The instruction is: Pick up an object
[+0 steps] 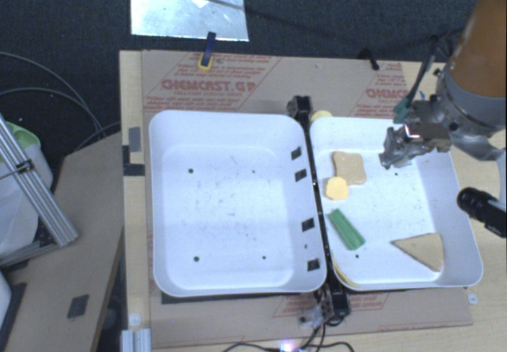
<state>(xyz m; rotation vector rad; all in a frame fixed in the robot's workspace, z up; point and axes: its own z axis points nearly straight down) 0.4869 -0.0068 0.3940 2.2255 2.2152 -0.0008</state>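
The right bin (444, 184) holds a tan bread-like slice (349, 166), a small yellow piece (337, 189) touching its lower edge, a green bar (346, 229) lying at a slant, and a tan wedge (421, 248) near the front right corner. My gripper (393, 157) hangs over the right bin's upper right part, to the right of the tan slice and apart from it. Nothing shows between its fingers.
The left bin (230, 200) sits beside the right one, with a black clip strip (305, 184) along the shared wall. A yellow knob (320, 116) sits at the back of the divider. A black cylinder (483, 209) juts in at the right. Cardboard (238, 81) lies under both bins.
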